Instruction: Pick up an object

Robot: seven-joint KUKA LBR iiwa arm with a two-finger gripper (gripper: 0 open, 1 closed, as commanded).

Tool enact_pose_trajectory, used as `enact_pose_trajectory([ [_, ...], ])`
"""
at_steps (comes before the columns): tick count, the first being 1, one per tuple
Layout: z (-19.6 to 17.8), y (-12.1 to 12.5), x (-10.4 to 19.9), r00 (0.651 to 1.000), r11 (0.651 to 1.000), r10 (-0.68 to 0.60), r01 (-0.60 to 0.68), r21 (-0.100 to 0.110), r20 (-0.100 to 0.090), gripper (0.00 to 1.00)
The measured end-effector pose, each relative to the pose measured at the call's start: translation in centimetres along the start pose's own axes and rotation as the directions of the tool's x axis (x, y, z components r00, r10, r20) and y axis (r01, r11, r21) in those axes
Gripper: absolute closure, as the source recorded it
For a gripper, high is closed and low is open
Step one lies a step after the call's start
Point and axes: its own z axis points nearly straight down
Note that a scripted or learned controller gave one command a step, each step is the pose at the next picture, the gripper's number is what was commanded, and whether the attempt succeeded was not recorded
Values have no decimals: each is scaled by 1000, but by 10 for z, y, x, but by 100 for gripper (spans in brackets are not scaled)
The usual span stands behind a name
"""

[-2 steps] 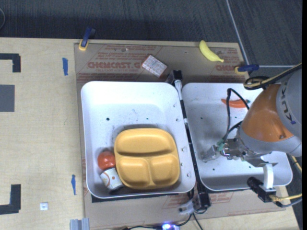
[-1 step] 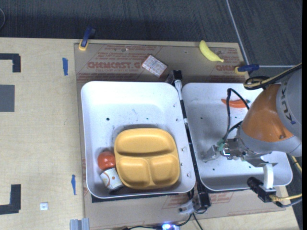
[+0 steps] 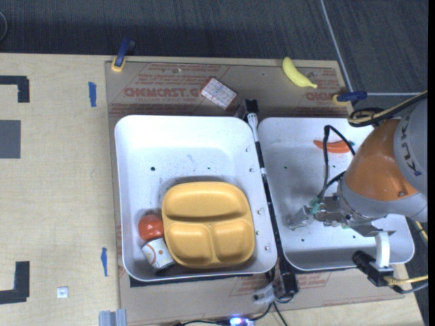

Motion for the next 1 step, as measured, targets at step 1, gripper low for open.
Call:
enact_pose_trajectory([
  [1,0,0,5,1000,1000,1,-1,0,1,0],
])
